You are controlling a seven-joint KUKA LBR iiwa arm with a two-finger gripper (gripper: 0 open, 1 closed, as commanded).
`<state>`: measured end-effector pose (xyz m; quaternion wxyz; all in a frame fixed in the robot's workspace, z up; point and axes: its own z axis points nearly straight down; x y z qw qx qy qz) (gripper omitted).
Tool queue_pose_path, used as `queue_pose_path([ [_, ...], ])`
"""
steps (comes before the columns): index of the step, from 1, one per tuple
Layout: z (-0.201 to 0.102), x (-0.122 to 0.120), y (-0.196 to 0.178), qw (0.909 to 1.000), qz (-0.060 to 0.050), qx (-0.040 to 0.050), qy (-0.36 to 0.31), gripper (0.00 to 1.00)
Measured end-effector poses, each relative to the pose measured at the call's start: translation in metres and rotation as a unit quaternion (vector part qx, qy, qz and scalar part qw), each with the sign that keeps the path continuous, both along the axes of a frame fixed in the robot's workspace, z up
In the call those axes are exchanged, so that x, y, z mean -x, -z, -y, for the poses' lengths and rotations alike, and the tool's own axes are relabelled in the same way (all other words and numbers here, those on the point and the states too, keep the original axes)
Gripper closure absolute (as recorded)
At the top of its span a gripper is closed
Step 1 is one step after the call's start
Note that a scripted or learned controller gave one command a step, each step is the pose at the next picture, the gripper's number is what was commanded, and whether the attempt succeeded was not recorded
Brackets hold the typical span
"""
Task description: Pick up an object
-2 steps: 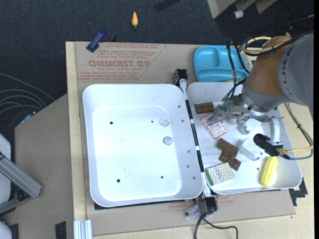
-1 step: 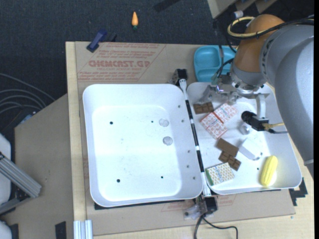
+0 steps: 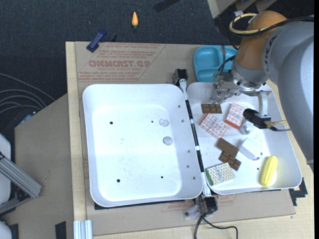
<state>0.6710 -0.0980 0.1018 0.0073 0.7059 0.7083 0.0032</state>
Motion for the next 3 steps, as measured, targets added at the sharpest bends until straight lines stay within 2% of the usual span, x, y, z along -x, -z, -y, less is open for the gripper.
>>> queue_pose_path([
  [1,0.0,0.0,0.0,1.0,-0.001,0.0001,0.0,0.0],
  [2,-0.005,0.065,0.011,1.0,-0.003,-0.0019,0.001,0.0],
  [3,-0.005,0.066,0.002,1.0,-0.004,-0.0023,0.002,1.0],
])
